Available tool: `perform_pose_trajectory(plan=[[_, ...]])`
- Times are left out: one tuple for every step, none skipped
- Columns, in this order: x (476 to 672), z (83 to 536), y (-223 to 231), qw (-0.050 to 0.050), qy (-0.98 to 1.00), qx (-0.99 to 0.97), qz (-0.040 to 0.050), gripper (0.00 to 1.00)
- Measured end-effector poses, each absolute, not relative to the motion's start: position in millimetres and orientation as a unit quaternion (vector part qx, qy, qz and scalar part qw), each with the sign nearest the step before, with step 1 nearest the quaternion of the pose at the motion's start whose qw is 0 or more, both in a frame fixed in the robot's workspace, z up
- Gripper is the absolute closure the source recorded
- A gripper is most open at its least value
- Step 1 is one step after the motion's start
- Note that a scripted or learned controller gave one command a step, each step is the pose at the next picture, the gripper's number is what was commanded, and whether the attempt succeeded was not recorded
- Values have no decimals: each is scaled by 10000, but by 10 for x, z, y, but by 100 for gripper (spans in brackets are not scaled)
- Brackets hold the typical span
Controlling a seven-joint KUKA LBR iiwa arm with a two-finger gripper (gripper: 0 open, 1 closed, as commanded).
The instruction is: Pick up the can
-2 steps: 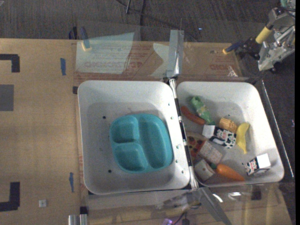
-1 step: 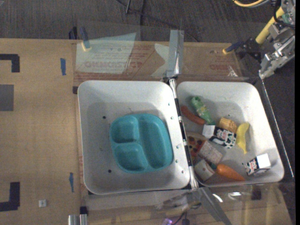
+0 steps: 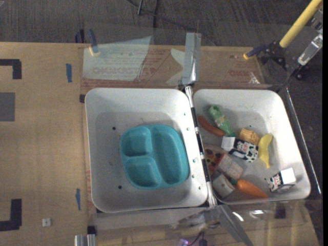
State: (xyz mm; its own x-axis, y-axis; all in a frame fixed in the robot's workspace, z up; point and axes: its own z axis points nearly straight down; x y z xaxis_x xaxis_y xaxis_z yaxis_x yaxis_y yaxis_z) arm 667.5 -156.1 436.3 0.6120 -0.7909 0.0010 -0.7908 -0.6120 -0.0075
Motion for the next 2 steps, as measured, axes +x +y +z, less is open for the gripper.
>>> perform_pose_trajectory(plan=[[6678, 3833, -1809, 18, 3478, -9376, 2, 100], [6680, 3900, -2068, 22, 1820, -9833, -20, 100]])
